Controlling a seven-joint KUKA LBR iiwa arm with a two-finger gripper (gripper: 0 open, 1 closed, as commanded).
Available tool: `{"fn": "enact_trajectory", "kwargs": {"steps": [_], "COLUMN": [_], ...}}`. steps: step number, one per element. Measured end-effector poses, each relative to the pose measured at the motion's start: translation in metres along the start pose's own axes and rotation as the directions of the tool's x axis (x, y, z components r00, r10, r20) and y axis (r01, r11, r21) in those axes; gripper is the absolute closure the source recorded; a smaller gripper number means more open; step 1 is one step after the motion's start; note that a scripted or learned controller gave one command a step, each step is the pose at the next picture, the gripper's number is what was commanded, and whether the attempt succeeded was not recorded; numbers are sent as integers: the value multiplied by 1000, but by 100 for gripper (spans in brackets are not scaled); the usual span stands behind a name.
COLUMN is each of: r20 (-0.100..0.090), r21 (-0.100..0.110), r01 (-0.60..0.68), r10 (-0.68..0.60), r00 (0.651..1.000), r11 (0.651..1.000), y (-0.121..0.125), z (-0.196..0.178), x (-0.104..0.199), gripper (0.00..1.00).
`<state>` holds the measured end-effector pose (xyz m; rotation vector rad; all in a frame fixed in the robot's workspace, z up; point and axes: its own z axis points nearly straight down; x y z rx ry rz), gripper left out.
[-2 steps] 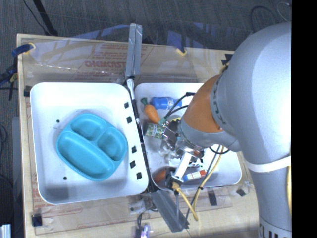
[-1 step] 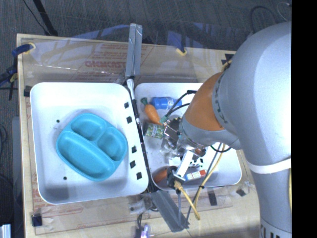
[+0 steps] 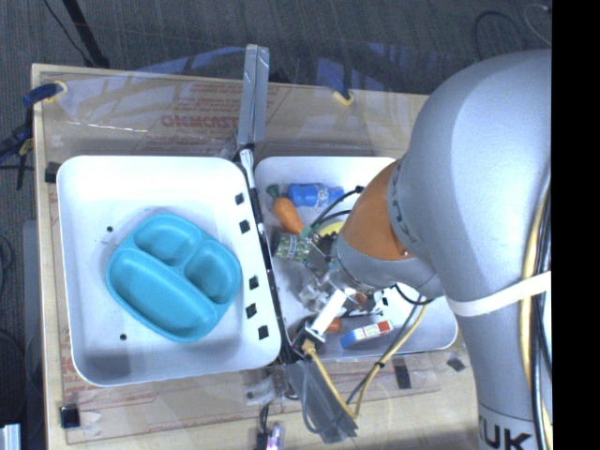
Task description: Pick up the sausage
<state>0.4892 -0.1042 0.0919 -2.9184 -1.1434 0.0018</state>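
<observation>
**White bins, grey arm, and no sausage in hand yet**

Grey arm (image 3: 487,214) reaches in from the right and hangs low over the right bin (image 3: 281,169), covering a good chunk of it. The gripper (image 3: 328,293) sits down among the clutter near the middle of that bin, but its business end is tangled up visually with cables and small objects, so whether the jaws are wide, narrow or closed on something, I honestly cannot tell.

As for the sausage: I can't pick it out with confidence. An orange, carrot-shaped item (image 3: 289,216) lies near the bin's upper left, just beside the divider, with a blue bottle-like thing (image 3: 309,194) just above it. A small green and white packet (image 3: 293,247) sits below those, and a red, white and blue tube-ish item (image 3: 367,333) lies near the bin's lower edge. None of these reads clearly as a sausage to me; it may well be hidden under the wrist.

Over in the left bin (image 3: 84,251), a blue divided plate (image 3: 173,275) sits alone, well apart from the action.

My read on progress: early-to-middle. The arm is down at grasp height, nothing is visibly lifted, so closing on the sausage and raising it both look left to do.
</observation>
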Motion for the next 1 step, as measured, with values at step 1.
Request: {"fn": "enact_trajectory", "kwargs": {"steps": [1], "r20": [2], "r21": [-3], "r01": [108], "r10": [-108], "r00": [994], "r11": [994], "y": [-28], "z": [-99], "x": [34], "gripper": [100]}}
